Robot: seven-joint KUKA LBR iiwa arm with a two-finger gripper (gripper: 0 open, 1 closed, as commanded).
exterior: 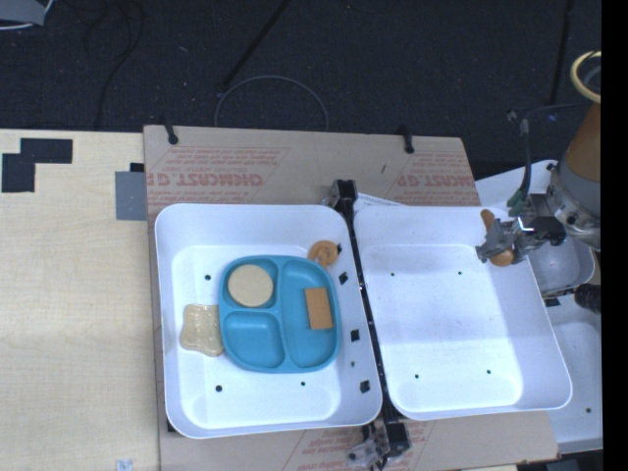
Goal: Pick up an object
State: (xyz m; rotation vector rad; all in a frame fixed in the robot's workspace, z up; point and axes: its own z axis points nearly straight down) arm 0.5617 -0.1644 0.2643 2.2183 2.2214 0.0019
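- End effector (502, 246) sits at the right of the frame, over the upper right rim of the right bin (549, 361), on the grey arm (579, 199) that comes in from the right edge
- Its fingers close on a small tan-orange object (497, 239), which shows between them just above the bin's rim; the view is small and dim there, so what the object is cannot be told, though it looks like a toy food piece
- Left bin (186, 400) fills the lower middle of the frame and touches the right bin along a dark central divide
- Blue tray (265, 346) with three compartments lies flat in the left bin, a little left of its centre
- Round tan disc (249, 285) rests in the tray's upper left compartment
- Orange-brown rectangular block (317, 308) lies in the tray's right compartment
- Pale beige flat piece (201, 330), shaped like a slice of bread, lies on the bin floor, touching the tray's left edge
- Small brown ring-shaped piece (323, 253) lies on the bin floor just above the tray's upper right corner, near the divide
- Both bins stand on a cardboard sheet (294, 170) with red printing, which lies on the light wooden desk (69, 312) reaching to the left edge of the frame
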